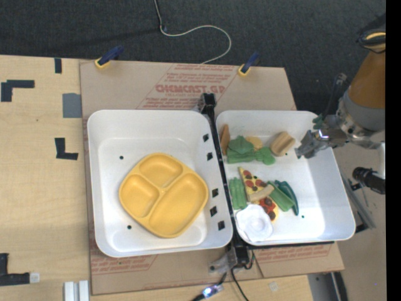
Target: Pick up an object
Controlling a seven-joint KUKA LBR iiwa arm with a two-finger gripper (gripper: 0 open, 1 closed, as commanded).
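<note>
While the gripper (pixel 308 146) hovers at the right bin's (pixel 326 221) two o'clock, finger state unclear, you're approaching; next, descend toward the tan piece (pixel 282 143) at nine o'clock.

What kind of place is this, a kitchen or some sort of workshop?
Most likely a robot test bench in a lab, not a kitchen: a robot arm reaches over two white bins, the food looks like toys, and a cable trails across the floor.
</note>
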